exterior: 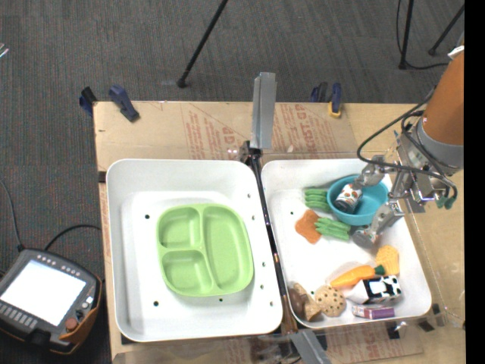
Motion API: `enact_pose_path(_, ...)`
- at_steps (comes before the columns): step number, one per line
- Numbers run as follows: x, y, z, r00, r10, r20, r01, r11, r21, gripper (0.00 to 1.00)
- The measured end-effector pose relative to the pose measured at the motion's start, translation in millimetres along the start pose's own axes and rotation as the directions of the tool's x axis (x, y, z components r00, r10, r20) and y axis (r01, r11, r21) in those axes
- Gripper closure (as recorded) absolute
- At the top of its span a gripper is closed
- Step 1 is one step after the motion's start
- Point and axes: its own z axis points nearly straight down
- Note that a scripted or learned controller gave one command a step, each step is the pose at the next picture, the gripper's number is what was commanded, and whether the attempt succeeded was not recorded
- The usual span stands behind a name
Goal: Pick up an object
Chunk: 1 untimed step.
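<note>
1. While the tabletop [189,131] carries two white bins side by side, its brown cardboard cover bears red printing, shown reversed and too faint to read with any certainty.
2. At the left, the left bin [129,203] holds a light green divided plate [204,249] with three compartments.
3. At the right, the right bin [292,177] holds the small things, and the grey arm [443,112] with its orange band reaches over that bin's far right corner.
4. Over the right bin, the end effector [377,207] hangs with its fingers spread, one at the far rim of a blue bowl [364,205] and the other at the bowl's near right edge, so the bowl sits between them; whether the fingers touch the bowl cannot be told.
5. Inside the bowl lies a small white and brown object [348,196], too small to name.
6. Just left of the bowl lie two green ridged pieces [332,228], with an orange piece [307,227] beside them.
7. Nearer the camera lie a carrot toy [352,276], a yellow piece [388,259], a cookie [330,300], a brown lump [302,299], a black and white block [381,287], and a small box [373,311] whose label is unreadable.
</note>
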Motion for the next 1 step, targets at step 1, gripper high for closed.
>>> enact_pose_path(1,18.0,18.1,173.7,0.999,-0.053,0.0,0.053,0.999,-0.001,0.0)
